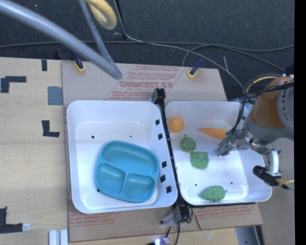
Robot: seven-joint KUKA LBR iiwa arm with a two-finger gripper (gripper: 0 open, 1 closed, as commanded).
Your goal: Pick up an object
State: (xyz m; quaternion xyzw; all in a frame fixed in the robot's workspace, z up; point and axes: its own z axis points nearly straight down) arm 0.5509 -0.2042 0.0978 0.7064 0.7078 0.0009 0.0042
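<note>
**Operator:** Nearest the lens, item one: a blurred grey bar (62, 36) crossing the top left corner, with a yellowish blob (103, 13) beside it. Too out of focus for me to name either.

**Clerk:** Moving right?

**Operator:** Item two: left bin (76, 143), holding a blue divided tray (126, 171) lying flat. Item three: right bin (239, 189), holding the loose pieces, presumably kept together so my arm has them within reach. Contents: orange ball (176, 125) near the shared wall; green floret (187, 144); larger green leafy piece (199, 160) just below it; bumpy green piece (213, 193) near the front rim; carrot (213, 132) lying across, towards the right wall.

**Clerk:** And the tool?

**Operator:** Item four: gripper (224, 148), low inside the right bin, just below the carrot's thick end. I judge the carrot or the leafy piece the likely target. I cannot tell how far the fingers are spread; they read as a dark tangle, and I see nothing between them. The wrist hides the bin's right wall, and the arm (270, 112) is cut off at the edge.
</note>
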